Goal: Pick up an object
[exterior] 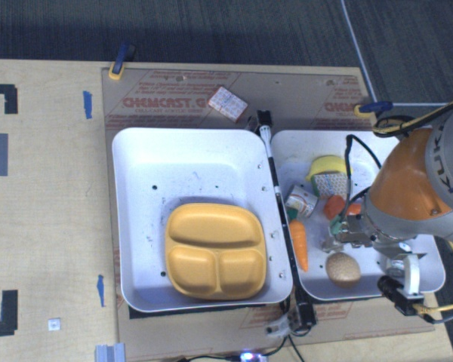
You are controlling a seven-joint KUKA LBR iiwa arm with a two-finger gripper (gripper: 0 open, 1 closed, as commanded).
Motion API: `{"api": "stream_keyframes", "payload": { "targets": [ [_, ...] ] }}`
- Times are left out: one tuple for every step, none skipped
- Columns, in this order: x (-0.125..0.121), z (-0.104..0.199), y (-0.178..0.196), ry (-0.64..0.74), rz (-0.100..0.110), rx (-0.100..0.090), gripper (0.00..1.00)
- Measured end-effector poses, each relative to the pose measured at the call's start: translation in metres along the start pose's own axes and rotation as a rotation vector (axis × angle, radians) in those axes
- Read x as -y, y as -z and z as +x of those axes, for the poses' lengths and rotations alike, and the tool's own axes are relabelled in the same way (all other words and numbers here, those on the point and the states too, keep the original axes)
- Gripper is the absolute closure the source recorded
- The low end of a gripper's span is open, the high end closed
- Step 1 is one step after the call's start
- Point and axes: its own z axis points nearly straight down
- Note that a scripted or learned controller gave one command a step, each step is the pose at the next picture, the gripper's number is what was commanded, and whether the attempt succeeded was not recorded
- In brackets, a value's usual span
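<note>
The right bin (287, 145) holds a carrot (298, 244), a tan potato-like ball (343, 268), a small crumpled can (300, 201), a yellow-topped cup (329, 173) and a red piece (336, 205). My gripper (349, 234) reaches down over this bin, just above the tan ball and right of the carrot. The wrist body hides the space between the fingers. In the left bin (136, 157) lies a yellow divided tray (215, 250).
A small speckled packet (227, 102) lies on the brown board behind the bins. A blue clamp (374, 108) and a yellow-blue clamp (120, 62) grip the board's corners. Black cables run over the right bin's back edge and along the divider between the bins.
</note>
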Motion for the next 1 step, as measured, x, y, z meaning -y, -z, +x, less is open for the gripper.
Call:
{"api": "stream_keyframes", "payload": {
  "targets": [
    [-0.0521, 0.1060, 0.0881, 0.004, 0.007, -0.003, 1.00]
  ]
}}
